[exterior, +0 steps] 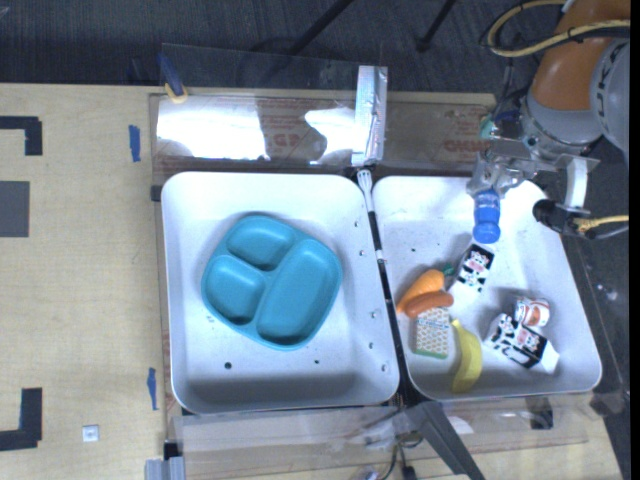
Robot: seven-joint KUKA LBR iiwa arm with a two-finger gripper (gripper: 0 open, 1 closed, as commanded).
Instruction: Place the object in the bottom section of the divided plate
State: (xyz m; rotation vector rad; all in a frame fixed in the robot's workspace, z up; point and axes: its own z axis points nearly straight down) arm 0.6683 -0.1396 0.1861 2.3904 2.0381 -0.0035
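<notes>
While the small blue bottle-shaped object (486,217) hangs upright between the fingers of the two-finger gripper (492,190), the task stands at the carry step: the object is clamped at its top, its lower end clear of the bin floor near the far edge of the right white bin (580,368). The claw is closed narrowly on this object.

Remaining contents of the right bin lie toward its near half. An orange carrot-shaped toy (423,291) rests against the left wall. A small checkered packet (432,334) lies just beside it, touching a yellow banana-shaped toy (465,356) near the front edge. A small black-and-white carton (474,268) sits near the bin centre, below the held object. A larger black-and-white carton with a red end (523,335) lies toward the right front corner.

The teal divided plastic plate (270,279) sits at the centre of the left white bin (190,368), well apart from the gripper. Its largest section faces the near right; two smaller sections lie at the far and left sides.

Judged from this layout, the next move calls for a lateral transfer across the divider between the bins, keeping the object high enough to clear both walls, then a descent over the near section of the plate before release.
</notes>
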